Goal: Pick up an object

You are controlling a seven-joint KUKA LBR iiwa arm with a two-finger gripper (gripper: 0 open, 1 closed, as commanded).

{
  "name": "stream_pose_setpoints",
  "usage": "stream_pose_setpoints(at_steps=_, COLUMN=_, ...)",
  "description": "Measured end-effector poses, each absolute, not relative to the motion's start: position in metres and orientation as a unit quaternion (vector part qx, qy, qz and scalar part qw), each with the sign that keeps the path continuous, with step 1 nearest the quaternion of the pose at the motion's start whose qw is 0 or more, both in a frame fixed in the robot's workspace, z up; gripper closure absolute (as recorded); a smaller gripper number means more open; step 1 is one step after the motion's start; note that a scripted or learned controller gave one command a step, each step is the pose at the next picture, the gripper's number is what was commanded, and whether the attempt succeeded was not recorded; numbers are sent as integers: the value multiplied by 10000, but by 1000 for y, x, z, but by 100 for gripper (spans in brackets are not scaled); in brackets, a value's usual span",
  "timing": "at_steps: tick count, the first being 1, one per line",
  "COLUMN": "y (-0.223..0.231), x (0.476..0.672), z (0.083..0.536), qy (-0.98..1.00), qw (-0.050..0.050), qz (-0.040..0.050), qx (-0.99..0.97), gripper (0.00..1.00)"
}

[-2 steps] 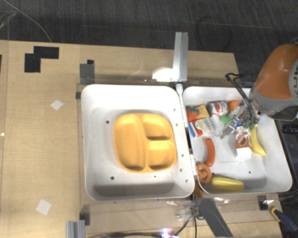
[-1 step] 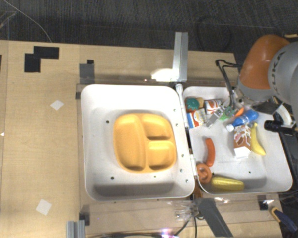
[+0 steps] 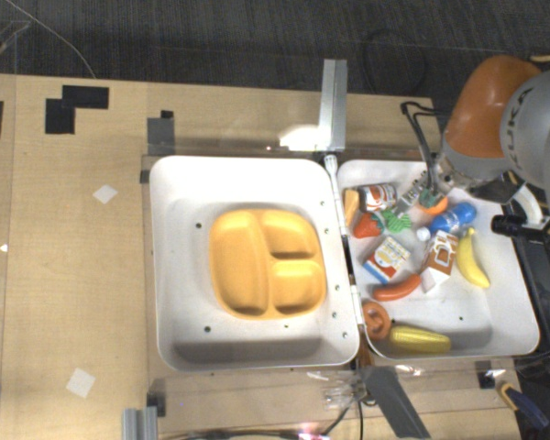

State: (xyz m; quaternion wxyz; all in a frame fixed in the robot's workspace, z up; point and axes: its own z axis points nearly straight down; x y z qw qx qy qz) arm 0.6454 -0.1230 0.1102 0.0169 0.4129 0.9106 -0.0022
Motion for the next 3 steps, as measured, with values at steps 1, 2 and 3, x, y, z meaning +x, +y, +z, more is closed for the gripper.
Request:
stream_pose_setpoints(at_steps=1, y=-122, x=646, z=110, qy=9108, qw=172, qz=-21, qx=4126, gripper=0)
stream_pose_setpoints(at_steps=2, y=-138, x=625, z=178, qy=9467, qw=66, qz=10, qx=3220, gripper=0)
stream_pose_setpoints(at_steps=3, y=-157, x=653, z=89, qy=9578, qw=66, qz=6, qx=2875, gripper=0)
